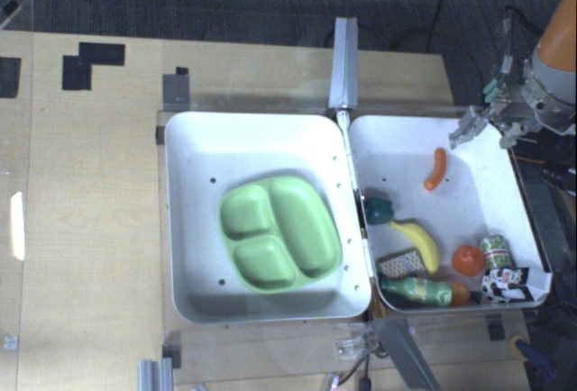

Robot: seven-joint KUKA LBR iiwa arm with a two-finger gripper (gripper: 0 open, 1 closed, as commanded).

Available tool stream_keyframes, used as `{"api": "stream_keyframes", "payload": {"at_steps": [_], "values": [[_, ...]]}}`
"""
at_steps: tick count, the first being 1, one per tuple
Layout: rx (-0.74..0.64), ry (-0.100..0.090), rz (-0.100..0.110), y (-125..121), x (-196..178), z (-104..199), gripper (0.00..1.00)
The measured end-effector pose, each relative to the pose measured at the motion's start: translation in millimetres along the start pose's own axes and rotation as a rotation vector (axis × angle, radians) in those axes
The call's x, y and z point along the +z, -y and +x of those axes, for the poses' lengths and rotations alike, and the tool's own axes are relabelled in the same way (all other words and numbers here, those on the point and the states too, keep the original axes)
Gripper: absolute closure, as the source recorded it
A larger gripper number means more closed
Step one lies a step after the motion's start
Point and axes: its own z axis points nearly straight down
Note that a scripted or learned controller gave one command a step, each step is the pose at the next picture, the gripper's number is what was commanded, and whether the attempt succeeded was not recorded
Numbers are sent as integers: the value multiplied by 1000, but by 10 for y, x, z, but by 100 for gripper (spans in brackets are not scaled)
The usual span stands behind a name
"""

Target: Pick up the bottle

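Note:
A green bottle [417,292] lies on its side along the near wall of the right bin [491,177], its cap end pointing right toward a small orange piece [461,294]. My gripper [487,130] hangs over the bin's far right corner, well away from the bottle. Its two fingers [464,127] are spread apart, open, with nothing between them. The arm's orange band shows at the view's upper right.
In the right bin, around the bottle, are a speckled grey block [401,265], a banana [418,241], a teal object [377,210], a red tomato [467,260], a green can [494,250] and a black-and-white carton [506,285]. An orange sausage [435,169] lies farther back. The left bin [194,164] holds a green divided plate [279,231].

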Motion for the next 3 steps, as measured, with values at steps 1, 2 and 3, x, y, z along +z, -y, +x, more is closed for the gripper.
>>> {"api": "stream_keyframes", "payload": {"at_steps": [1, 2, 3], "values": [[-51, 0, 2, 733, 1234, 128, 0], [-47, -1, -7, 1140, 1589, 760, 0], [75, 1, -1, 1245, 899, 120, 0]]}}
